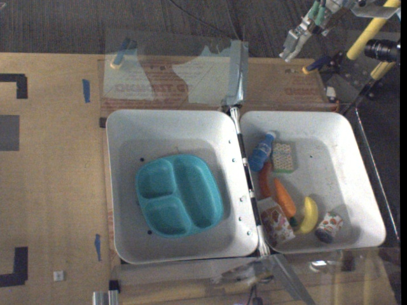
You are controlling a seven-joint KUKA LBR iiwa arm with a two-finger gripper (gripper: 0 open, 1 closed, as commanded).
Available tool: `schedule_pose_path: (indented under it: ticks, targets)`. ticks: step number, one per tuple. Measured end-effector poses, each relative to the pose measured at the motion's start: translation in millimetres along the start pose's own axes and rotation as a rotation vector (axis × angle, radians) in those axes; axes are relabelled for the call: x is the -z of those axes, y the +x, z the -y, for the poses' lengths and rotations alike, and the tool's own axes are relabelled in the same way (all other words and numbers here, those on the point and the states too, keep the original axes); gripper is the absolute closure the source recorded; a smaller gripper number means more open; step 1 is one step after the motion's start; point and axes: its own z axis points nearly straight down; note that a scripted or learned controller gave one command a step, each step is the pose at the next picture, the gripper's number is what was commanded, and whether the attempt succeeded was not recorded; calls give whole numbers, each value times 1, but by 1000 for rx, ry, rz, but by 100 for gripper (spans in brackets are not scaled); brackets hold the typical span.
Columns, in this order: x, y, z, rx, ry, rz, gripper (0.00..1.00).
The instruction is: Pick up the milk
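The milk is a small white carton with a printed pattern. It lies on its side in the front left corner of the right bin, against the bin's left wall. My gripper hangs high above the bench, beyond the right bin's far left corner and well away from the carton. Nothing is in it.
Around the milk lie an orange carrot, a banana and a small printed cup. A blue bottle and a green-yellow packet sit further back. The left bin holds a teal divided plate.
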Motion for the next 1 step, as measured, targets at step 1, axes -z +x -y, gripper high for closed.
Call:
schedule_pose_path:
  ticks: [1]
  targets:
    - [-12, 23, 21, 97, 0, 0, 100]
